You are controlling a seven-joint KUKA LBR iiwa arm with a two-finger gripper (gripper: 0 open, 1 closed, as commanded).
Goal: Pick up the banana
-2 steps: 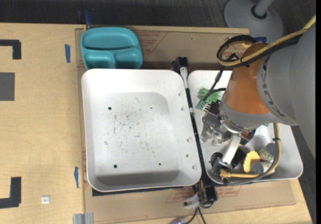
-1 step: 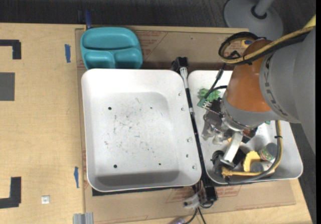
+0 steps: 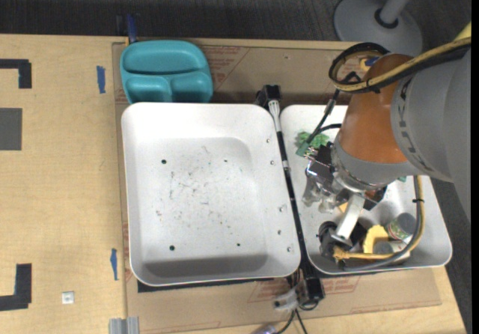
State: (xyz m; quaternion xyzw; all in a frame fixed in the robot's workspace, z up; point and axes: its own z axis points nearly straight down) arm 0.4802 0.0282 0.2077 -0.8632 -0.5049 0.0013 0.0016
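Note:
A short yellow piece, which looks like the banana [image 3: 375,236], lies near the front of the right bin [image 3: 434,254], partly hidden by the robot's hardware. My gripper [image 3: 323,192] hangs low over the middle of that bin, just left of and behind the yellow piece. The grey and orange wrist covers most of the bin behind it. Nothing shows between the gripper and the banana that tells whether they touch.
A green object [image 3: 307,141] lies at the back left of the right bin. A small round greenish can [image 3: 404,228] sits at the front right. The left bin [image 3: 142,175] adjoins it. A teal divided tray [image 3: 166,70] stands behind the left bin.

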